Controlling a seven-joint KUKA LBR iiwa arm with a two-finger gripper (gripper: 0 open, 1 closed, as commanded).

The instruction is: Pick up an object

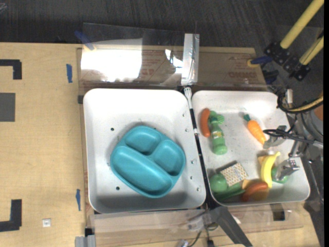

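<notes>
The right bin (241, 102) holds several toy items. A yellow banana (267, 169) lies near its right wall. An orange carrot (255, 129) lies above the banana. A green bottle (217, 134) sits beside an orange-red piece (205, 122) at the bin's left side. Along the front lie a green item (221, 184), a speckled box (234, 173) and a red-orange fruit (255, 189). My gripper (284, 171) is low in the bin's right front corner, right beside the banana's right edge. No item is visibly lifted.
The left bin (103, 112) holds a teal divided plate (148, 160). Cables (280, 133) hang off the arm (310, 133) over the right bin's edge. A clear taped sheet (133, 60) stands behind the bins, and yellow bars (307, 14) cross the back right.
</notes>
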